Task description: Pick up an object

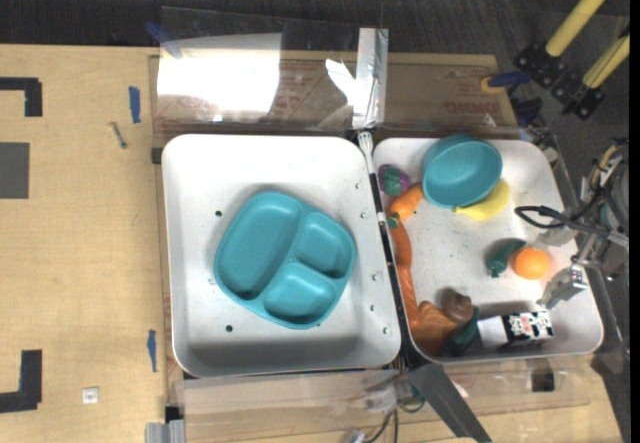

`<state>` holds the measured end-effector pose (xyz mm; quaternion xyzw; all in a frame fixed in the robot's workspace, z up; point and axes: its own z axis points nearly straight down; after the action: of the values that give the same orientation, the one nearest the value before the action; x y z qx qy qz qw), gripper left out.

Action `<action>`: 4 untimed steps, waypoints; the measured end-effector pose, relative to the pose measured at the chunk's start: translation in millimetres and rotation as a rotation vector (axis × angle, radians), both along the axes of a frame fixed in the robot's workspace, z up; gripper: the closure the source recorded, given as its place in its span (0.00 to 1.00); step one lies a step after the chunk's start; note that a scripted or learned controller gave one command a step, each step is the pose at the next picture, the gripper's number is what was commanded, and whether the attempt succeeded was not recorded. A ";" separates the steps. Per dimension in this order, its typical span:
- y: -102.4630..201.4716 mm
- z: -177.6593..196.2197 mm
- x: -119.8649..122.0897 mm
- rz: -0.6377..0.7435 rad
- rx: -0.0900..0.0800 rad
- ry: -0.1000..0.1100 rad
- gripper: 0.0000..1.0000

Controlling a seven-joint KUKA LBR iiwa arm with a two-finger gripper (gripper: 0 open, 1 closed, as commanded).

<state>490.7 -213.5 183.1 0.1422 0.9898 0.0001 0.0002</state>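
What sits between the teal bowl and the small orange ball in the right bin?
In the camera view, a yellow banana-shaped toy lies just under the teal bowl; past it, bare white bin floor runs to the orange ball.

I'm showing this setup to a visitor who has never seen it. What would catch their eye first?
The big teal divided plate lying alone in the left bin stands out most. Next comes the crowded right bin, with a teal bowl at its far end resting over a yellow toy, and an orange ball nearer the right rim.
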 end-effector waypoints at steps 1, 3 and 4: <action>-5.0 -70.8 0.7 0.099 -0.005 -0.026 0.00; 9.6 -73.2 1.0 0.353 -0.036 -0.036 0.00; 76.0 -73.1 29.1 0.497 -0.004 -0.012 0.00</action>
<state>519.7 -137.5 110.0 -0.1054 0.9944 -0.0008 0.0064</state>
